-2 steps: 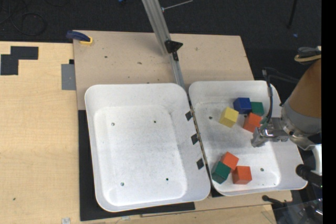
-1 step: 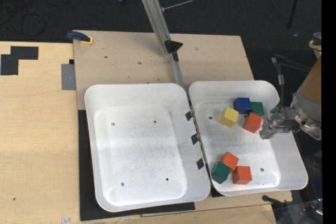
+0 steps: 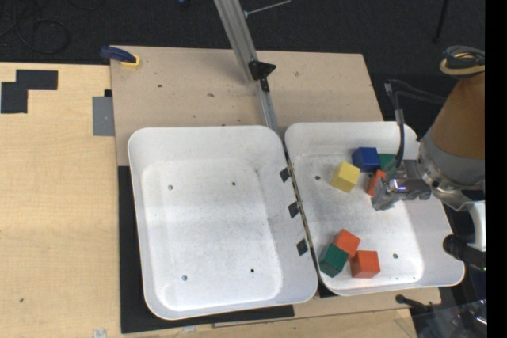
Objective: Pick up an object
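The right bin (image 3: 396, 269) holds several small blocks. A yellow cube (image 3: 345, 176) and a blue cube (image 3: 366, 157) lie in its upper middle. Down near the front rim an orange block (image 3: 346, 241), a green block (image 3: 333, 260) and a second orange block (image 3: 365, 263) lie bunched together. My gripper (image 3: 384, 195) hangs low over the right part of this bin, just right of the yellow cube. A small orange piece (image 3: 371, 183) shows right against its left side and a green piece (image 3: 387, 163) just above it; both are partly hidden by the gripper.
The left bin (image 3: 150, 170) lies beside the right one, with black clips (image 3: 292, 209) along the shared rim. A slanted aluminium bar (image 3: 234, 20) rises behind the bins. The arm's orange band (image 3: 466, 119) and grey wrist cover the right bin's right edge.
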`<state>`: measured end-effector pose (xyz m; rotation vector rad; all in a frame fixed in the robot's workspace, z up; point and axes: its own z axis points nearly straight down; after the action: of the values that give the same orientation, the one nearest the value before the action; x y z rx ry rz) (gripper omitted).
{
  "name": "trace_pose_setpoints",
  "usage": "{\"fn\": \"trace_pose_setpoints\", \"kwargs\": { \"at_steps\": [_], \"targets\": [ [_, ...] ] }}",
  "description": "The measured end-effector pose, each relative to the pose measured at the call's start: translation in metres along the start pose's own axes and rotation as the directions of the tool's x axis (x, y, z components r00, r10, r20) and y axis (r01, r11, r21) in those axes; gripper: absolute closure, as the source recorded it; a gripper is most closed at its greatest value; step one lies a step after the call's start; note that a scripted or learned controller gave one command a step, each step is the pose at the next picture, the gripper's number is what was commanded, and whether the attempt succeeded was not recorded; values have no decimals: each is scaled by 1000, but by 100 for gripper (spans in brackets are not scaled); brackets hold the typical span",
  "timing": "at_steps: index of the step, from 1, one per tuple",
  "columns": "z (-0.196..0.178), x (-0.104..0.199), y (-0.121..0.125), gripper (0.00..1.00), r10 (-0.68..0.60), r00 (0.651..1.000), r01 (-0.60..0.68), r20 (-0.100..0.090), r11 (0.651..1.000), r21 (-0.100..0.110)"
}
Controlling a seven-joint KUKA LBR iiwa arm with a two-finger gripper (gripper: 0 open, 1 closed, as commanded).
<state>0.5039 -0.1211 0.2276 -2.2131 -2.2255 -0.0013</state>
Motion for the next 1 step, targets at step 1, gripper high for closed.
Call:
{"fn": "trace_pose_setpoints", "kwargs": {
  "at_steps": [1],
  "targets": [
    [10,54,3,100,1,1000,-1,0,1000,2]
  ]
}}
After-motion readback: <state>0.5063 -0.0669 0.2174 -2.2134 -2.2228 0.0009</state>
